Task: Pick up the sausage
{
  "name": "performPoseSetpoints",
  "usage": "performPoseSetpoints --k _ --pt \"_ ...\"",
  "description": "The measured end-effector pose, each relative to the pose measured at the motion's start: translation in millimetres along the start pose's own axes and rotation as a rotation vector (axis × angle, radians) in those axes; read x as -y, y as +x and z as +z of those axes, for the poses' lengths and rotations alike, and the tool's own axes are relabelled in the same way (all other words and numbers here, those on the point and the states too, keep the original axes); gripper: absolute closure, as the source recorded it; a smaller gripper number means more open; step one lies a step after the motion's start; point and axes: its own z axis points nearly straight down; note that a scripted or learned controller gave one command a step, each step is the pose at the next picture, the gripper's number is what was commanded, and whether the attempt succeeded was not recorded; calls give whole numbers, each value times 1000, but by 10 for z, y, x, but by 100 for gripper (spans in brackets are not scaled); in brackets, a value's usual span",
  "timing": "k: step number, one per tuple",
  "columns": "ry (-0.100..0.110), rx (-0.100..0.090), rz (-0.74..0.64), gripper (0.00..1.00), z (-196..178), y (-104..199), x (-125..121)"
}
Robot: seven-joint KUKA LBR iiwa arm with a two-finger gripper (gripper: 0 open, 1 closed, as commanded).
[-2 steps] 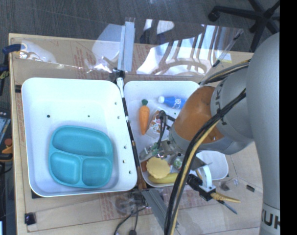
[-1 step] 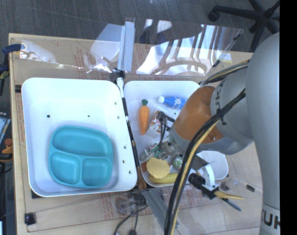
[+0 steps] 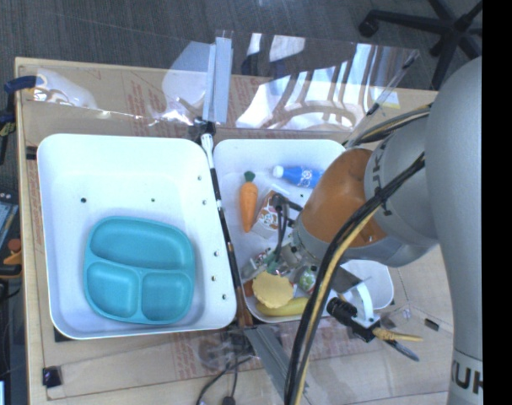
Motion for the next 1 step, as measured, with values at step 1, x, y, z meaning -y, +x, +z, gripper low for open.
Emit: performPoseSetpoints --k 1 --pt "7 -10 -6 100 -77 28 8"
